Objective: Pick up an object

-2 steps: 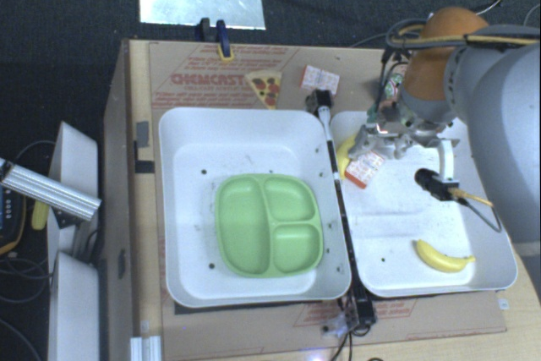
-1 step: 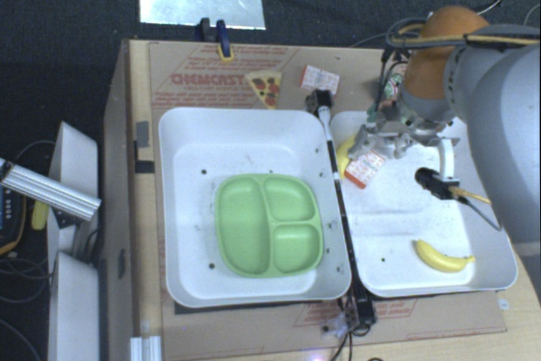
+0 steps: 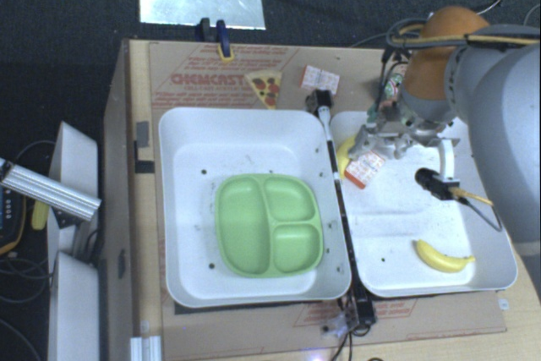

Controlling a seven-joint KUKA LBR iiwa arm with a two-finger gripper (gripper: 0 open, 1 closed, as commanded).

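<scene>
The claw (image 3: 378,146) hangs over a red-and-white packet (image 3: 363,171) near the banana (image 3: 442,256). Its finger state is unclear. The packet looks flat and could slip away.

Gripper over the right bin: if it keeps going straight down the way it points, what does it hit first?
Most likely the red and white packet lying just under the gripper, near the right bin's left wall. Depth is unclear from this slanted view.
</scene>
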